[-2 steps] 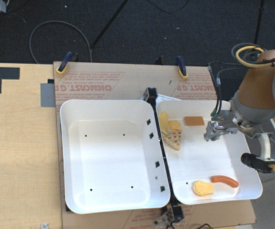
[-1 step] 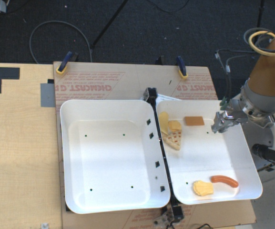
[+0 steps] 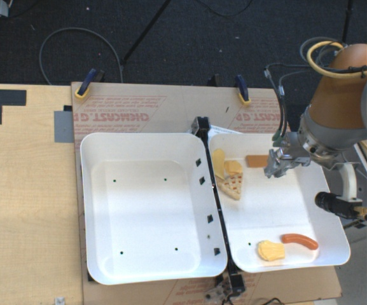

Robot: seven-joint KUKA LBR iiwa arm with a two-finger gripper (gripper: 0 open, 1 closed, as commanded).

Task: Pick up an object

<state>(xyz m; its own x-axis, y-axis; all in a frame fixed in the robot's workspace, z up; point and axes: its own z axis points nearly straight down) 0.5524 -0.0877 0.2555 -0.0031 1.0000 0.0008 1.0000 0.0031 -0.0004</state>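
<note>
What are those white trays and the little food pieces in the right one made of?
The bins look like thin moulded plastic: smooth, slightly glossy, with rounded corners. The sausage and the pizza slice look like toy food, probably plastic or rubber, given their flat, uniform colours; the view leaves it open.

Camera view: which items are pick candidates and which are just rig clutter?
Pick candidates, all in the right bin:
orange block
pizza slice
yellow pieces
yellow chunk
sausage
claw over the bin

Clutter:
left bin
clamps
cardboard sheet
</note>
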